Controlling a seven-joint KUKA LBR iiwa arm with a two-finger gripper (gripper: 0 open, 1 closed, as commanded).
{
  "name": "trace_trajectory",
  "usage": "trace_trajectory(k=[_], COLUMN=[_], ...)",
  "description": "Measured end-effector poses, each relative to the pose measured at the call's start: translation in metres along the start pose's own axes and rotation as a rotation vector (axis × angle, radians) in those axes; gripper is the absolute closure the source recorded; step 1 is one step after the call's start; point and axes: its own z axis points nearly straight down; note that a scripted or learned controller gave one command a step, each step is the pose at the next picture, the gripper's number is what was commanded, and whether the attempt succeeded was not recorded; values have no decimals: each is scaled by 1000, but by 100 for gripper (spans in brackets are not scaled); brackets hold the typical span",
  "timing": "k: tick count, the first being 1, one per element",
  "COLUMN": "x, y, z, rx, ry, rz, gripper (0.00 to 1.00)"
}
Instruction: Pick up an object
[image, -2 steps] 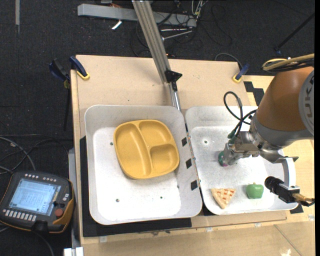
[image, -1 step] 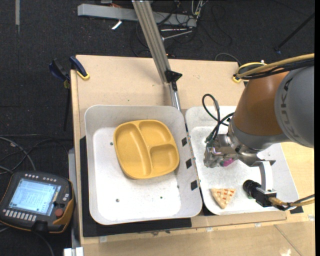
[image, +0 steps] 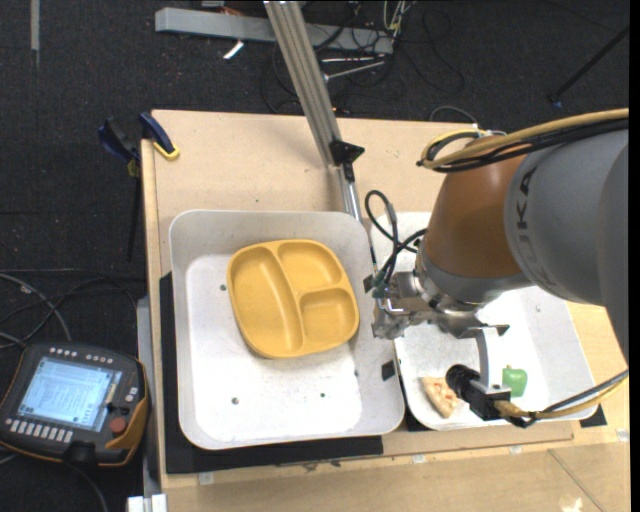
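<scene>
The grey arm with its orange band (image: 520, 215) leans in over the right-hand shallow white bin (image: 565, 345), so the end effector (image: 432, 318) hangs low over that bin's left part, tucked under the wrist. From here I cannot tell whether it is spread or closed, or whether it has anything.

Two likely targets lie close by on that bin's floor: a tan wedge-shaped piece like a toy pizza slice (image: 437, 397) near the front edge, and a small green rounded piece (image: 514, 379) a little to its right.

The yellow three-compartment plastic plate (image: 295, 297) sits flat in the left-hand white bin (image: 190, 300), well apart; the arm's position suggests it isn't the goal.
</scene>
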Motion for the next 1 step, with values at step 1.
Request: trace_trajectory(k=[1], x=[58], y=[4], z=[0], rx=[-1], ry=[0], rz=[-1], gripper=[100])
